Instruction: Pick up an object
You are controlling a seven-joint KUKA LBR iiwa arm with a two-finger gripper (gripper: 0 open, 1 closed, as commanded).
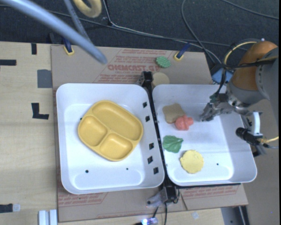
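Camera view, tool (pixel 207 114) beside pink piece (pixel 184 123), tan piece (pixel 173 112)

Left shallow white bin (pixel 70 125) holds yellow three-compartment plastic tray (pixel 110 130). Right shallow white bin (pixel 234 168) holds tan lump (pixel 173 112), pink lump (pixel 183 123) touching it, green leaf-shaped piece (pixel 172 144) nearer, yellow round piece (pixel 192 161) nearest. Gripper (pixel 208 112) right of pink lump.

Loose objects, right-hand bin

Tan piece (pixel 173 112) lies toward the far left; pink piece (pixel 183 123) touches its near right edge; green leaf-shaped piece (pixel 172 144) lies nearer; yellow round piece (pixel 192 161) lies nearest, flat.
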